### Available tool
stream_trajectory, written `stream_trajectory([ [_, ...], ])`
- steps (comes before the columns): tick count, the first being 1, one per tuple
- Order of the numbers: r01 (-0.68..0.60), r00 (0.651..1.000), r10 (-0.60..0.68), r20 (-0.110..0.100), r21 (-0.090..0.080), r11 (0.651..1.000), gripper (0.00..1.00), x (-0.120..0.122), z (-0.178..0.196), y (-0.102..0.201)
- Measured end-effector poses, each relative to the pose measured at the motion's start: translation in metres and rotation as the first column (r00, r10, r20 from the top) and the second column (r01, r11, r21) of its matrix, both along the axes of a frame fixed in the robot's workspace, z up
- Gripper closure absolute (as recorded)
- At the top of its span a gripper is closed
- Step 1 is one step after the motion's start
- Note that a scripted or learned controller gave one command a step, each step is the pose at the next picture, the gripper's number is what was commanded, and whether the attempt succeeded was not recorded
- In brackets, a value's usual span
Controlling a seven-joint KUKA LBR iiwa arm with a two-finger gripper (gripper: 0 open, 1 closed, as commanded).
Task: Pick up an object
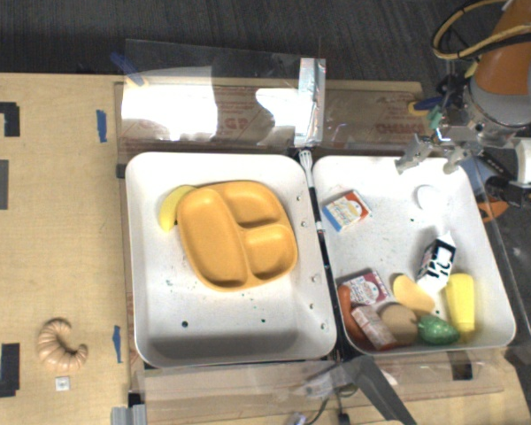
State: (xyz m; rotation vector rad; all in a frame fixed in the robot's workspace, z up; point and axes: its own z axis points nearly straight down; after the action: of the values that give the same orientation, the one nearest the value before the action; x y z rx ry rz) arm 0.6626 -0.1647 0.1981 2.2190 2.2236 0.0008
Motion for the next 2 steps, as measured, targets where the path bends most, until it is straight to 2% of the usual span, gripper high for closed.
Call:
stream_trajectory([
  [1,-0.064,0.998,0.064,0.001,0.000,0.998,0.00,-0.051,-0.106,0.019],
  [2,-0.232,0.973,0.232,0.001,-0.001,0.973,0.00,-0.163,-0.063,0.016],
])
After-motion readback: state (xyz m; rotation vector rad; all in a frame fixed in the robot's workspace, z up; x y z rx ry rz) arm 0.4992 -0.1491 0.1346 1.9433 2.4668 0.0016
